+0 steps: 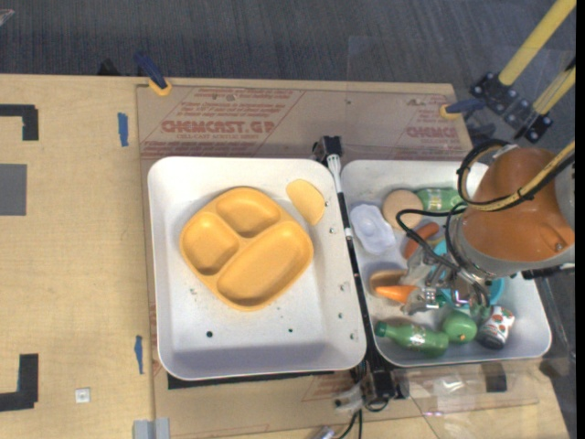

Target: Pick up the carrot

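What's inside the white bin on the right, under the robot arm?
The right white bin holds an orange carrot, a green bottle, a clear cup and other toys. The arm's orange band covers the rest.

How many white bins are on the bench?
2, side by side: the left bin holds a yellow divided plate; the right bin holds the toys, under the arm.

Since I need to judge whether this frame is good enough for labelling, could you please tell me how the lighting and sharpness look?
In the camera view the light is even and soft; the yellow plate casts only a faint shadow on the left bin, without strong glare. The carrot reads clearly, but the gripper amid the clutter looks soft and hard to resolve.
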{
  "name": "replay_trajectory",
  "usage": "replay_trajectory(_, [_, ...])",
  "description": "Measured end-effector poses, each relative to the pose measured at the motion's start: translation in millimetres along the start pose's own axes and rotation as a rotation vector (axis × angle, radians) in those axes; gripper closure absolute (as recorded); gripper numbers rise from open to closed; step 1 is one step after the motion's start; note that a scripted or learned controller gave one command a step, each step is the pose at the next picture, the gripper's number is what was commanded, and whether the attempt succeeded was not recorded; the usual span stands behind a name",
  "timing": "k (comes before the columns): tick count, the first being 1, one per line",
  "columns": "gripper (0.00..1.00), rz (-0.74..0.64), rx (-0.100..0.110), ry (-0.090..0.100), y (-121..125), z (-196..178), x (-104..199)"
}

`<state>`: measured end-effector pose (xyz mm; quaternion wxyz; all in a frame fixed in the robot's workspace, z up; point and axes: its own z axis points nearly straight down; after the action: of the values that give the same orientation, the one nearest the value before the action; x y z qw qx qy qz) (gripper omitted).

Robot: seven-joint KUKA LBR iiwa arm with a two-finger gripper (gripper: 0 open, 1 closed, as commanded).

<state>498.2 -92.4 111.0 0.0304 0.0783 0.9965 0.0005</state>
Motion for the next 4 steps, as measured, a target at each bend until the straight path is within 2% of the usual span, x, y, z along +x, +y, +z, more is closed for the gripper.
replay_trajectory(1, [1.00,-0.116,0.004,0.004,-1.3,5.8,1.5])
replay_trajectory(3, [1.00,-0.035,0.002,0.006,-1.0,6.2,2.2])
replay_trajectory(4, [0.00,-0.035,0.004,0.011,-2.3,12.7,4.3])
